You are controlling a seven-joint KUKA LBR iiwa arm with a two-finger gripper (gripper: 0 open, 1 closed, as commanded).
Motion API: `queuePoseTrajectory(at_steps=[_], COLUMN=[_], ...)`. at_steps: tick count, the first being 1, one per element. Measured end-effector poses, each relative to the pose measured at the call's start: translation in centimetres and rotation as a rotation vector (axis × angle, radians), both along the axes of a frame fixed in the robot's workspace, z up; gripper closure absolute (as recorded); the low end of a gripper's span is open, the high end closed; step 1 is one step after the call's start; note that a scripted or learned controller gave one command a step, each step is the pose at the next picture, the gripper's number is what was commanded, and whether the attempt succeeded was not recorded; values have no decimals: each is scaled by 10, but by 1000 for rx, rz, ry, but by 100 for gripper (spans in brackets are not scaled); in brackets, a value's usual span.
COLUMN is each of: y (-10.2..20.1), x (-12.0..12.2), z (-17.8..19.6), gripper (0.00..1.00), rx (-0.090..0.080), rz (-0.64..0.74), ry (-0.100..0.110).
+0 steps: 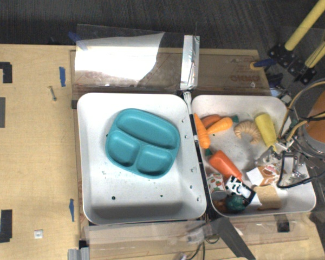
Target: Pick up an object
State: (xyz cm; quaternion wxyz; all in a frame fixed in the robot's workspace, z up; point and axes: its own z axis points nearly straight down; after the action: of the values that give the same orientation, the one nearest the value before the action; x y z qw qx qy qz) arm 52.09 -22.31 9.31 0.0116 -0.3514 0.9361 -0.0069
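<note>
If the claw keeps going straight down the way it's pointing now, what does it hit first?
Probably the small red-and-white packet lying right under the claw in the right bin, beside the yellow piece. Depth is hard to judge from this overhead view.

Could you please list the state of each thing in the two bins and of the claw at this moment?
Teal tray: upside down, alone in the left bin.
Yellow piece: lying loose in the right bin.
Croissant: loose beside it.
Orange carrot: lying slanted, untouched.
Claw: low over the right bin's right side.
</note>
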Motion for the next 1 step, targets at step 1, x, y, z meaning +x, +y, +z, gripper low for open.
queuePoseTrajectory(at_steps=[1], y=[2], x=[106], z=[31], gripper=[0], rx=[3], rz=[270], ry=[18])
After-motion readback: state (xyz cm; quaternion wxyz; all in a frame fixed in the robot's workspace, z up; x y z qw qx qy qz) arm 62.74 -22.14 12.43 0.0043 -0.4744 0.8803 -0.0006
